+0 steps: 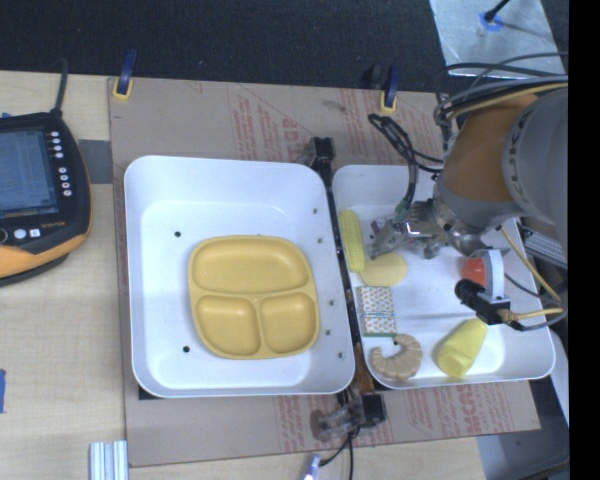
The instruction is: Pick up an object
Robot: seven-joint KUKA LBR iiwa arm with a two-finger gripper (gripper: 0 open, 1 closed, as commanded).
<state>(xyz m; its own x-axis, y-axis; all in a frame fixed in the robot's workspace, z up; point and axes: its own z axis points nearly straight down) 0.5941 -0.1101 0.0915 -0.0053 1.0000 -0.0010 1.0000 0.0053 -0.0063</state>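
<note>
Right bin (540, 368), viewed from above. The gripper (395, 230) is lowered at the bin's upper left, just above a pale yellow disc (385, 269) and beside an upright yellow strip (352, 240); whether it is open or closed cannot be told. The disc is judged light, stiff and smooth, best taken across its narrow edges. A croissant-like piece (396, 357), a patterned card (377, 309) and a yellow cup (460, 347) are seen lower down.

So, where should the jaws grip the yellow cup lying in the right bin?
Probably across the middle of the yellow cup, from straight above. It lies on its side, slanted, so the jaws should close across its narrow width; bare bin floor flanks it.
</note>
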